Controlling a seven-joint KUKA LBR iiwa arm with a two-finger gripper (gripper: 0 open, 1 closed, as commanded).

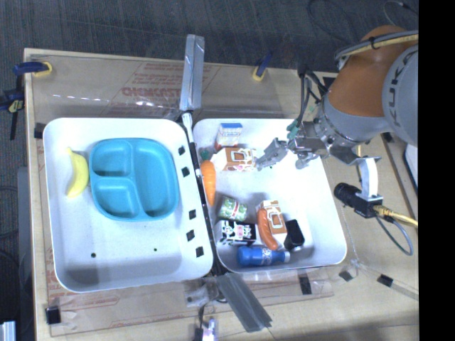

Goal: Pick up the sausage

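The arm (370, 84) is reached in from the right over the right bin (323, 190), its wrist bent toward that bin's far edge. The fingers (274, 151) are seen spread apart, nothing between them. The sausage (265, 226) is found near the bin's near edge, beside a blue bottle (259, 256)

Bright even overhead light; white bins (114, 261) glare slightly; soft shadows; mild blur.
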